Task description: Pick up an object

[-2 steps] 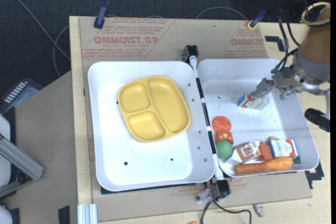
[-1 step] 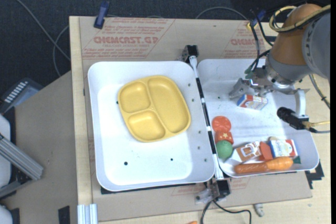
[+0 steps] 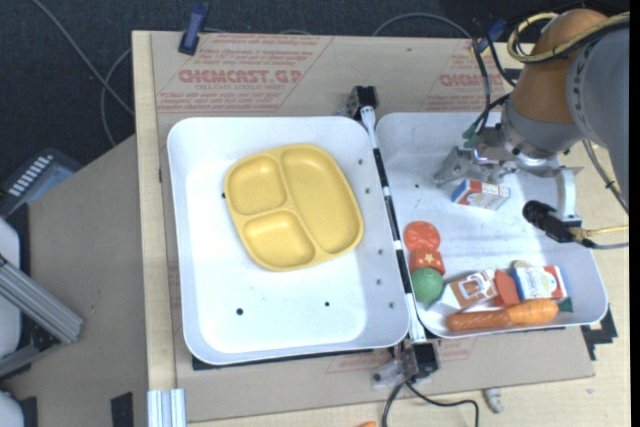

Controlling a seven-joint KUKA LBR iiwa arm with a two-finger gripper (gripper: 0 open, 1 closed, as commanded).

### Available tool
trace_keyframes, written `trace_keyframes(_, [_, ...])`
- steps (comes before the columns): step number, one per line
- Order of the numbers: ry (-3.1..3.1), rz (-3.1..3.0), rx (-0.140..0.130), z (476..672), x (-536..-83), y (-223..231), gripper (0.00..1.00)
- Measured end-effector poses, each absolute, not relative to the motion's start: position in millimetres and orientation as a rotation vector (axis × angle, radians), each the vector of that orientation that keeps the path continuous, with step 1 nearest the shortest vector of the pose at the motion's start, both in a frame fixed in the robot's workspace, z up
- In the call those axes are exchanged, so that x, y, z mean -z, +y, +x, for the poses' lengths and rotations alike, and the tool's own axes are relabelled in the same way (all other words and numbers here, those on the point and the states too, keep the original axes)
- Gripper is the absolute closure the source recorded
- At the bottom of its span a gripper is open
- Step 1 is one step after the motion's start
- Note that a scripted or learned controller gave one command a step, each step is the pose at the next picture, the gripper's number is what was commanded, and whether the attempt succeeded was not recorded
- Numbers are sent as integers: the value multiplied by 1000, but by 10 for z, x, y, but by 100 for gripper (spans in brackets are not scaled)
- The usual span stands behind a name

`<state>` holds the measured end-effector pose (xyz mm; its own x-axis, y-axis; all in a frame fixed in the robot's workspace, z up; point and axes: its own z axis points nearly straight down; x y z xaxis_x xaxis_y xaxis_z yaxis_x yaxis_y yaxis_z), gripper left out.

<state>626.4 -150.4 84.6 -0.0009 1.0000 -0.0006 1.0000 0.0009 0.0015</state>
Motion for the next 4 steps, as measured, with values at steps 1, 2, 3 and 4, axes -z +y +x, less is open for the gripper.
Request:
trace_keyframes(1, [2221, 2216, -2, 6272, -952, -1502, 100])
trace_keyframes(2, [2221, 2222, 1, 6082, -1161, -1562, 100])
trace_keyframes(3, [2222, 2224, 2, 6023, -842, -1718, 100])
trace_keyframes(4, [2220, 2217, -2, 5874, -1897, -1638, 100])
